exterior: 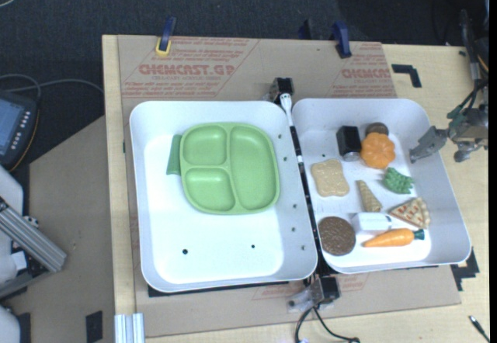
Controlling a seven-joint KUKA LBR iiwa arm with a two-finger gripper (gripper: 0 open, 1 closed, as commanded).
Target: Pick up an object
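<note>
The right bin holds several toy foods: an orange fruit, a black block, a bread slice, a green leafy piece, a cone, a pizza slice, a carrot and a brown round patty. My gripper hangs over the bin's right rim, to the right of the orange fruit. Its fingers stand apart with nothing between them.
A green divided plate lies in the left bin. A small brown item sits just behind the orange fruit, and a white piece lies beside the carrot. A black divider runs between the bins.
</note>
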